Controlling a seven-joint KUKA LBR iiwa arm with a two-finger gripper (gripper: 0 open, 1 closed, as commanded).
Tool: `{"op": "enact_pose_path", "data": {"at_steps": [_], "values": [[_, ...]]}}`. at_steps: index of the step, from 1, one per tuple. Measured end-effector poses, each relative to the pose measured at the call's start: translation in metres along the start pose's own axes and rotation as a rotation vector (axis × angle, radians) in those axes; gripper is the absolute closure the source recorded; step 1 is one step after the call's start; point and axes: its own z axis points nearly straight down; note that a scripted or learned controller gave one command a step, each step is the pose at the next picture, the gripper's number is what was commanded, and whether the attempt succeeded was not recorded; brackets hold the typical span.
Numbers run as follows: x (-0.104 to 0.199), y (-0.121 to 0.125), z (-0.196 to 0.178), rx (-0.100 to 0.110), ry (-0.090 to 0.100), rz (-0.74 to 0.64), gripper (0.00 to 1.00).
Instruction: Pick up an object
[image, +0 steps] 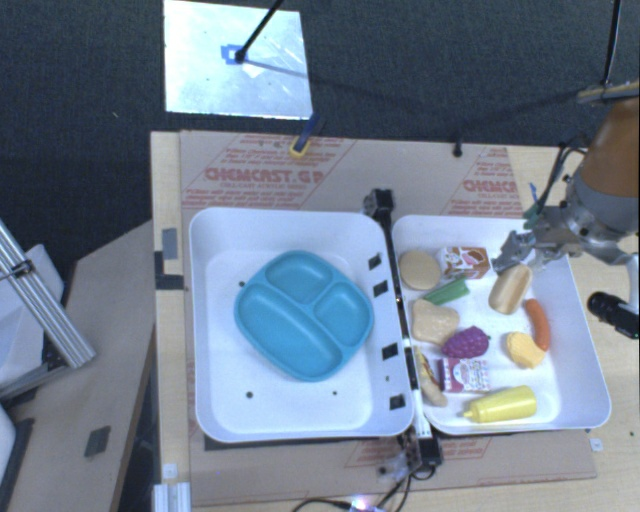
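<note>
The right bin (590, 385) holds several toy foods: a tan round cookie (420, 269), a small carton (465, 262), a green pickle (446, 292), a bread roll (509, 289), an orange carrot (538, 322), purple grapes (466, 343), a yellow mustard bottle (499, 405) and an orange piece (524, 350). My gripper (524, 248) hangs over the bin's far right part, just above the bread roll. Nothing shows between its fingers.
The left bin (215, 400) holds a blue divided plate (303, 314). A black divider (395, 320) runs between the bins. A red-and-white packet (466, 376) and a tan piece (433, 322) lie near the divider. A shiny sheet (237, 58) lies beyond the bench.
</note>
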Motion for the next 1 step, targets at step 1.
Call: {"op": "enact_pose_path", "data": {"at_steps": [1], "values": [[0.0379,-0.0287,-0.0027,0.001,0.000,-0.001,1.00]]}}
